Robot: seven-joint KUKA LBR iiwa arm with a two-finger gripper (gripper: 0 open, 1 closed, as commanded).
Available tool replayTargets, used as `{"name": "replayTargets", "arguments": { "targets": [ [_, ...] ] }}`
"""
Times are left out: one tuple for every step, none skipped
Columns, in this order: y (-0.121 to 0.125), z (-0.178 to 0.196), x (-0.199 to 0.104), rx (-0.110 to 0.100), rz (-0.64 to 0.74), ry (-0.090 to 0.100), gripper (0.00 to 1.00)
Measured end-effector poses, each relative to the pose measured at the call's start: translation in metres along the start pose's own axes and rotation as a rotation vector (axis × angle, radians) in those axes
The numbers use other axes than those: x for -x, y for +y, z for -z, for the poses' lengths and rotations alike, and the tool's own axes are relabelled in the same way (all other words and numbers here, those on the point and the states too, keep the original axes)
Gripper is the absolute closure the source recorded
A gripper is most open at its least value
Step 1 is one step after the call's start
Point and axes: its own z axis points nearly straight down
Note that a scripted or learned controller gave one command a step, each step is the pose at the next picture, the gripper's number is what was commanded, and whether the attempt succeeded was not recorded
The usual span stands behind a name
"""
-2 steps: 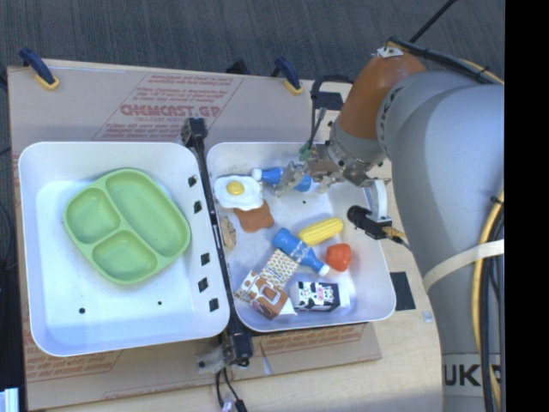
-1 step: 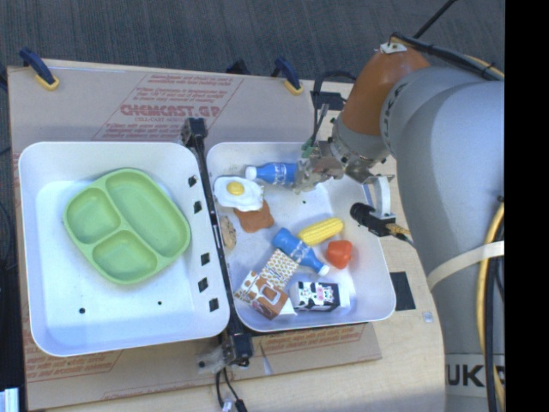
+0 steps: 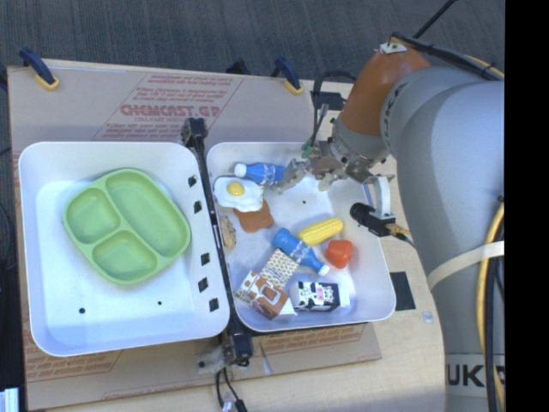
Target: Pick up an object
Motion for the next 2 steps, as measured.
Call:
{"name": "replayTargets", "arguments": {
  "targets": [
    [-0.051,-0.010,0.015,0.009,-0.007,-0.002,0.00],
    [-0.046,-0.010,-0.057,0.007,-0.005,0.000,0.00]
  ]
}}
